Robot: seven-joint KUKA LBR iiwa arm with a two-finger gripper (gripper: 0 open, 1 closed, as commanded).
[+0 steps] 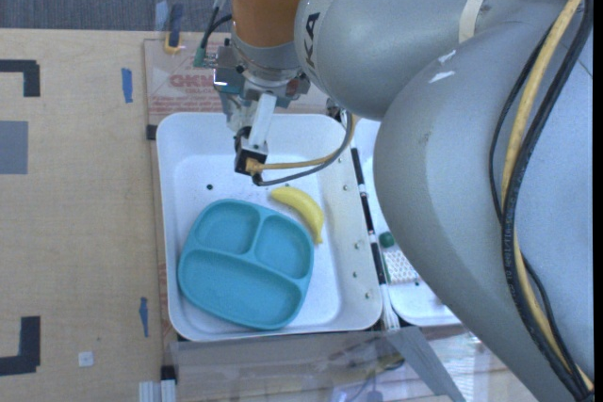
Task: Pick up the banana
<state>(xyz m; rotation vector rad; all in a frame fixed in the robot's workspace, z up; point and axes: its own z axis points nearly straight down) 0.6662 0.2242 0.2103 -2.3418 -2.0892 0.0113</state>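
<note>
The yellow banana (301, 210) lies on the floor of the left white bin (175, 167), right of centre, touching the upper right rim of a blue divided plate (247, 264). My gripper (243, 108) hangs over the bin's back edge, up and to the left of the banana and clear of it. The orange-banded wrist and the grey arm cover much of the gripper. Nothing shows between the gripper and the banana except bare bin floor.
The blue plate fills the front half of the left bin. The arm hides most of the right bin (419, 308), where a small green item (386, 241) and a speckled patch (402, 266) lie by its left wall. A wooden benchtop (75, 202) lies to the left.
</note>
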